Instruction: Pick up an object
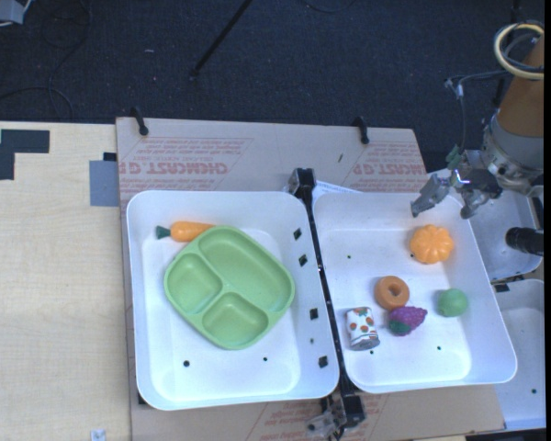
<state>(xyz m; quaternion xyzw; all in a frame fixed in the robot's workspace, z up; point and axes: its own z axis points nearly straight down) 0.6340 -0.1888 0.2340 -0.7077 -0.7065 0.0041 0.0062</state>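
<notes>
My pincer hangs over the far right corner of the right-hand shallow white plastic bin, its two grey fingers spread apart with nothing between them; my grey arm with its orange band comes in from the right edge.

Just below my pincer, and apart from it, lies the round orange pumpkin-shaped toy; nearer the front sit a small brown ring doughnut toy, a purple bunch of toy grapes just beside the doughnut, a round green ball-like toy to their right, and a small white can with a patterned label lying tilted near the bin's left wall; the print on that label is too small for me to read.

The left-hand shallow white plastic bin holds a light green plastic plate with three compartments; an orange toy carrot with a dark green stub lies at the plate's far left rim, touching or almost touching it.

Both bins rest on a brown cardboard sheet on the pale wooden tabletop; red printing on the cardboard appears upside down and mirrored, reading something like "CHEMCRZT", twice along the far strip; I cannot make it out for certain.
</notes>
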